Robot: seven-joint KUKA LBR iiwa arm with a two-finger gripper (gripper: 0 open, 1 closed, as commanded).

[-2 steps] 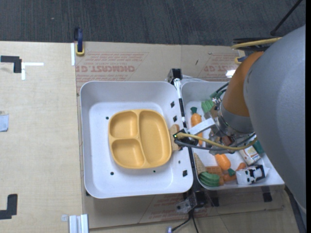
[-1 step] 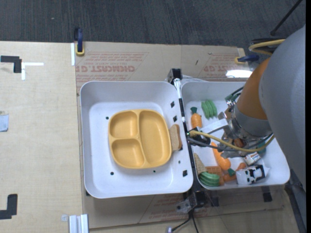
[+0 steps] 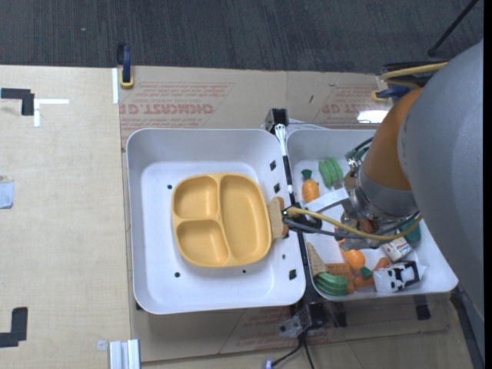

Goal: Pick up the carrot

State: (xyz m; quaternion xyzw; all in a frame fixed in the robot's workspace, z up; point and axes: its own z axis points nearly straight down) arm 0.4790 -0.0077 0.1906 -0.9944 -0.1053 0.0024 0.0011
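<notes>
Gripper (image 3: pixel 358 223) low over the right bin (image 3: pixel 438 281), hidden under the wrist; cannot tell how far open, and nothing seen in its hold.

From left to right: yellow plate (image 3: pixel 221 220) in the left bin (image 3: pixel 146 229), not needed for this step. Just past the wall between the bins, carrot (image 3: pixel 309 188) near the far left side of the right bin, green top pointing away, a green toy (image 3: pixel 330 171) just beside it. Gripper nearer the bin's middle, apart from the carrot, so probably not yet lined up. Best to shift toward the carrot, turn the jaws across its thin body, and come down centred, keeping off the wall and the green toy. Not to be confused with the orange pieces (image 3: pixel 354 259) at the near side. Lift only after a firm close.
</notes>
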